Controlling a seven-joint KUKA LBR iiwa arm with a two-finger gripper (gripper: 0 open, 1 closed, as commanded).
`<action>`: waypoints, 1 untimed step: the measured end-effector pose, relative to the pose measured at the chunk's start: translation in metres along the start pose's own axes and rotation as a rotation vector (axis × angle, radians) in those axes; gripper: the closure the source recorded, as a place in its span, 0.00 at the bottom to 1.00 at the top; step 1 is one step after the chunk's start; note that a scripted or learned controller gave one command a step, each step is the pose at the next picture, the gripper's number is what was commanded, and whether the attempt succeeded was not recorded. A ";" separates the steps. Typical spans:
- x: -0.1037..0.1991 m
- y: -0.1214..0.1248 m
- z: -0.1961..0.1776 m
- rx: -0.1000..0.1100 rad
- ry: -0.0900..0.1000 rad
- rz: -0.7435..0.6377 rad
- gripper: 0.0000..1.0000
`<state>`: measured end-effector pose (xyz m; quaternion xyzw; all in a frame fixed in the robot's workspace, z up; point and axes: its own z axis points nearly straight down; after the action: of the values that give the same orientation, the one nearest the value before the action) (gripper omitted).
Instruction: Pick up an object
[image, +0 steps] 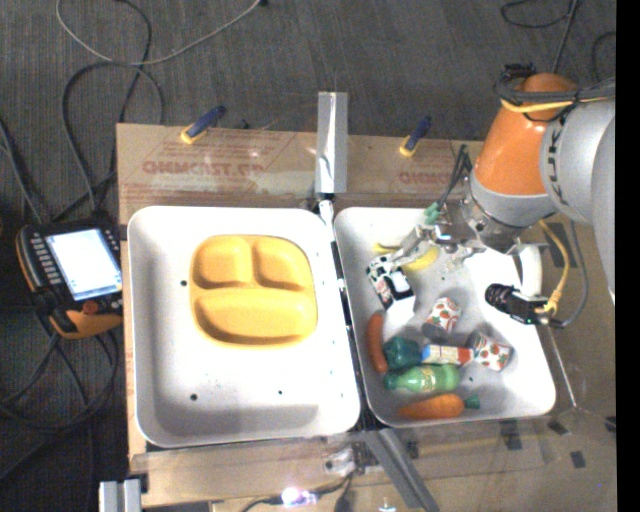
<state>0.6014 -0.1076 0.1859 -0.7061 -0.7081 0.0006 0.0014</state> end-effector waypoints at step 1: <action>0.007 0.018 0.092 -0.001 0.000 -0.090 0.00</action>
<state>0.6193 -0.1004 0.0938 -0.6737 -0.7390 0.0000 0.0009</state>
